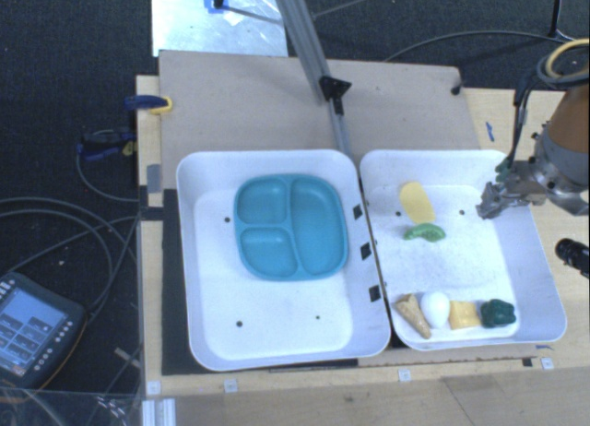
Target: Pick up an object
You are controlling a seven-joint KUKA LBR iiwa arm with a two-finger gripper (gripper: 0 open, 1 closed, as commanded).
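Observation:
My gripper (489, 205) hangs over the right side of the right bin (528, 258), its dark fingers pointing left and down. A yellow oblong item (416, 200) lies in the bin's upper middle, with a small green piece (425, 231) just below it. Along the bin's front edge sit a tan cone (412, 313), a white egg-shaped item (435, 308), a yellow block (465, 314) and a dark green lump (498, 313). The gripper stands to the right of the yellow item, apart from it, with nothing seen between its fingers.
The left bin (207, 258) holds a blue divided plate (290, 226). A grey pole (304, 28) slants down to the seam between the bins. Black clips (365, 251) mark that seam. Cables and a pendant (32, 327) lie on the floor at left.

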